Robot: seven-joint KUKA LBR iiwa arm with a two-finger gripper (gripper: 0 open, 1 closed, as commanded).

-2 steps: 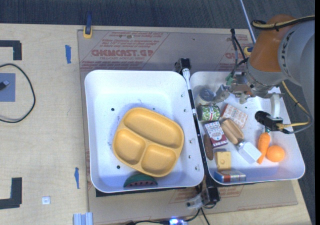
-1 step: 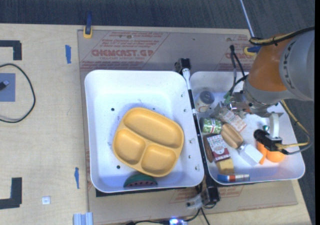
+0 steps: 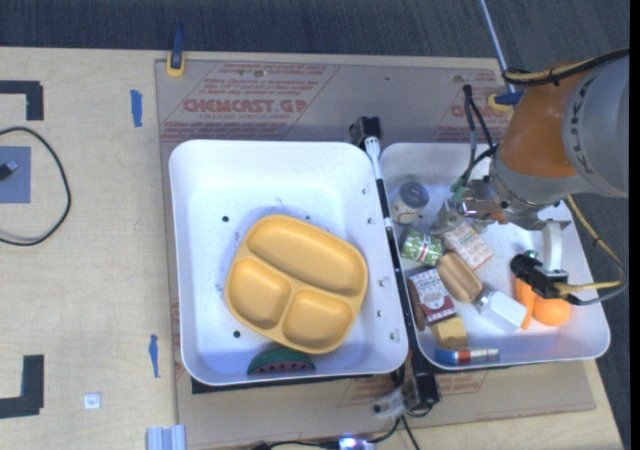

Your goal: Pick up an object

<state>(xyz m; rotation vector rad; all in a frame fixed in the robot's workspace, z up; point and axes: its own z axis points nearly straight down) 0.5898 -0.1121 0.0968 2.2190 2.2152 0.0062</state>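
Nearest the camera, along the front wall of the right bin, a marker-like stick is seen lying flat with its long axis parallel to that wall, and a yellow block sits just behind it. Further in, a red-labelled packet and a tan roll are packed side by side, the roll's long axis slanting toward the front right; an orange ball rests near the right wall. The gripper is placed above the middle of this bin, so the roll and a pale packet lie just forward of it, a short reach toward the camera. How wide the gripper stands cannot be told from here. Room for moving is judged tight, with items crowded and the dividing wall close on the left. In the left bin a yellow divided tray is seen, well apart from the arm
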